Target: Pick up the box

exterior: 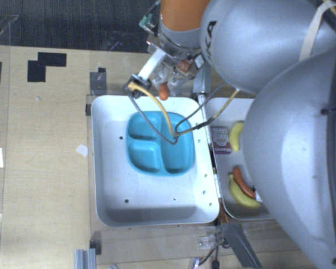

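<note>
Grey-mauve small rectangular box (pixel 219 138) lies in the right white bin (pixel 225 102), beside a yellow banana (pixel 237 136). We judge it light and stiff (grip its long sides). Pincer (pixel 162 86) hovers well apart; we cannot tell its state.

Glossy blue plastic tray (pixel 159 149); smooth white plastic bin (pixel 109 167); matt grey arm (pixel 302 122).

A robot lab: grey arm (pixel 285 94) over two white bins (pixel 109 150); bench (pixel 39 161).
</note>
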Action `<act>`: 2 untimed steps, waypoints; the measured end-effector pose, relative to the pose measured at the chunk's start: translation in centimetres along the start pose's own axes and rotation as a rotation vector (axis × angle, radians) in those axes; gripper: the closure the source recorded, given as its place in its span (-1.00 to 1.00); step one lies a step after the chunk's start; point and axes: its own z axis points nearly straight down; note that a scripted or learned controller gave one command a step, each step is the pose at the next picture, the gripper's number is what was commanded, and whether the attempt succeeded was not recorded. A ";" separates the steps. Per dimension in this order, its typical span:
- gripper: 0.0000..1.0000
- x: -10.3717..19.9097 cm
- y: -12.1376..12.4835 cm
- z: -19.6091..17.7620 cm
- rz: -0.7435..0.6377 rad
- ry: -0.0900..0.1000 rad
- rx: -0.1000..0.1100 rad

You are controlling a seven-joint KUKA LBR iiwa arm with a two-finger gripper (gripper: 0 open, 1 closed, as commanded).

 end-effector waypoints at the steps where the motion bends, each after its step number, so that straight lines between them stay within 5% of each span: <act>1: 1.00 0.5 -0.1 10.6 -0.218 0.000 0.001; 2: 1.00 4.1 -0.8 0.6 -0.132 0.002 -0.001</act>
